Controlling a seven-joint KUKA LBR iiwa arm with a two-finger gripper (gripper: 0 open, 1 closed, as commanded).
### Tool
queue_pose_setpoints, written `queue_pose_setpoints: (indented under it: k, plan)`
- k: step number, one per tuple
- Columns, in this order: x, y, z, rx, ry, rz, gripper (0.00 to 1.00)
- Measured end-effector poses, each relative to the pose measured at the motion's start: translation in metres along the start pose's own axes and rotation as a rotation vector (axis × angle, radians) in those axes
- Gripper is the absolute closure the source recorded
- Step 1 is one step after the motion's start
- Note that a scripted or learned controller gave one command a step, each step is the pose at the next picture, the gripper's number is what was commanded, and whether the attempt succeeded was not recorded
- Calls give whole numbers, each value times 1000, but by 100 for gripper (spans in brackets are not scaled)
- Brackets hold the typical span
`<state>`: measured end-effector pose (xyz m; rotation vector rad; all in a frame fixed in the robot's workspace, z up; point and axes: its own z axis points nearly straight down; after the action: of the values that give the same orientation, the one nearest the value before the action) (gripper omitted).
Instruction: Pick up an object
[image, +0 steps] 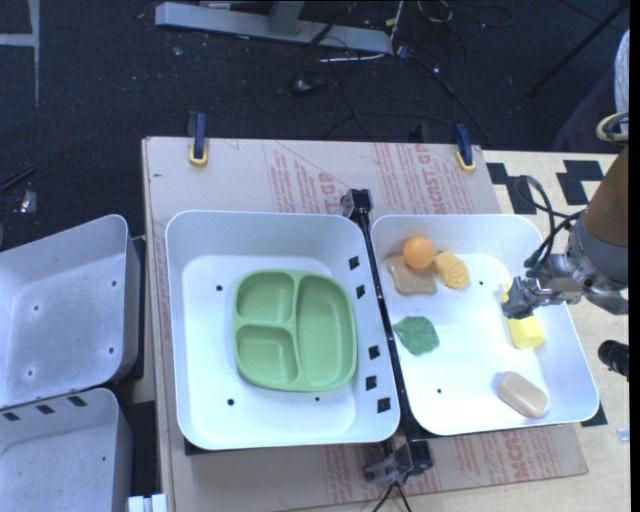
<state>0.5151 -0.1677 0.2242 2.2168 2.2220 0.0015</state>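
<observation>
The right bin (470, 415) holds an orange ball (418, 251), a yellow corn piece (452, 270), a tan bread slice (411, 281), a green leaf (417, 334), a yellow block (527, 333) and a beige oval piece (523, 393). My gripper (522, 297) reaches in from the right and sits low at the bin's right side, directly over the top edge of the yellow block. The arm's body hides where the gripper and the block meet.
The left bin (200, 400) holds a green divided plate (296, 330). A black divider (378, 330) runs between the two bins. Grey trays (60, 300) lie off the bench to the left. Cables hang at the right edge.
</observation>
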Motion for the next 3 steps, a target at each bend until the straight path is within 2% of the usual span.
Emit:
queue_pose_setpoints:
  k: [3]
  plan:
    - [157, 59, -27, 0, 2, -4, 100]
